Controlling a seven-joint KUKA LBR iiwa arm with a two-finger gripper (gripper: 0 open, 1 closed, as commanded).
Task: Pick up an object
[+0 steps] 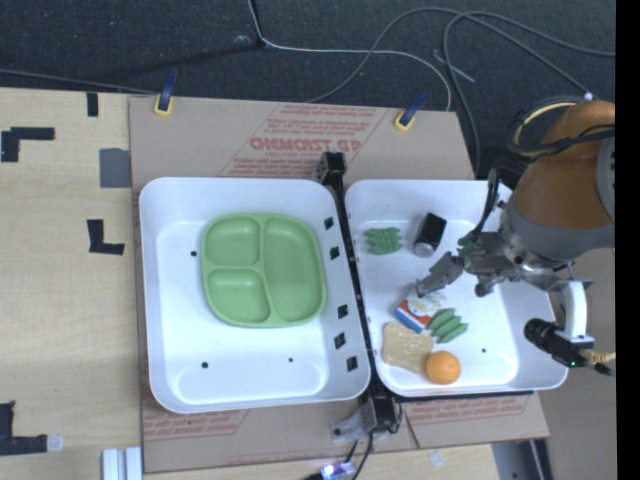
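Observation:
The right bin (500, 200) holds several small items. A green ridged piece (382, 239) and a black cylinder (430, 231) lie near its far side. Toward the near side are a red, white and blue packet (411, 316), a green pea pod (448, 326), a tan cracker (404, 348) and an orange (442, 368). My gripper (460, 280) hangs over the middle of this bin, above and just right of the packet. Its fingers are open and spread, with nothing between them.
The left bin (165, 298) holds a green divided plate (265, 270). A black clip strip (340, 258) runs along the wall between the bins. Cables lie on the dark floor behind the bench. The arm's grey and orange body (565, 193) covers the right bin's right edge.

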